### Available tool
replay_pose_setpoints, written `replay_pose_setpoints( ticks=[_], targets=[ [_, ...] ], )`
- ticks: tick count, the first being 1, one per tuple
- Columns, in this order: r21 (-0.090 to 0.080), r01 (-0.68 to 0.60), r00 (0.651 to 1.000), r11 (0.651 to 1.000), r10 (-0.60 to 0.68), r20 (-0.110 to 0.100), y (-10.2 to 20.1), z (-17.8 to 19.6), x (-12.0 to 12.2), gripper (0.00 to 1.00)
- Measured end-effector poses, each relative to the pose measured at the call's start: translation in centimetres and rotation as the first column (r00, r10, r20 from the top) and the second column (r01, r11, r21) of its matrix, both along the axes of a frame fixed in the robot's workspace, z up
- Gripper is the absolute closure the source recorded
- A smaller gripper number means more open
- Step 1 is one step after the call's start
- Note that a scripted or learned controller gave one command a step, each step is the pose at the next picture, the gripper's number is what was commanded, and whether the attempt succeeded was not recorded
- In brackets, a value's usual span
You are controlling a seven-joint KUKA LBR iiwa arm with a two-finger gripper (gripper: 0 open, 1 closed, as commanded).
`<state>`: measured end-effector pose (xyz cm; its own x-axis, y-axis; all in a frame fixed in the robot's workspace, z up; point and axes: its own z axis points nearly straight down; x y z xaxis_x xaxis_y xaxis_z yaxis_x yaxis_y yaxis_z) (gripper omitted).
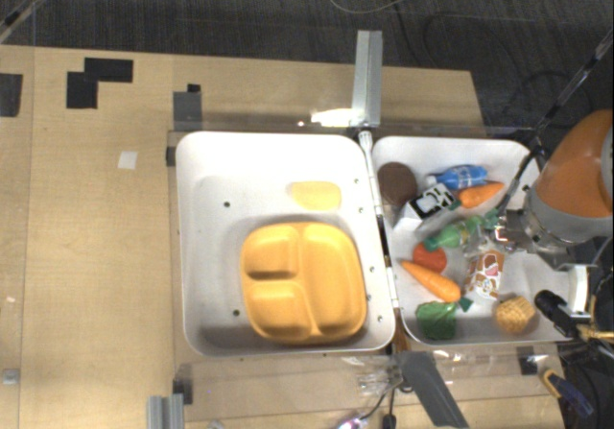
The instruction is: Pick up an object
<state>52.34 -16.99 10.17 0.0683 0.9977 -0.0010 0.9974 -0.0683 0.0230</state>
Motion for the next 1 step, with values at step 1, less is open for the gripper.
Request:
replay_pose_setpoints(
  ticks=[1],
  targets=[
    [0.002, -0.068, 0.998, 0.998, 0.068, -0.016, 6.81, 10.48, -0.62, 1.0]
  ],
)
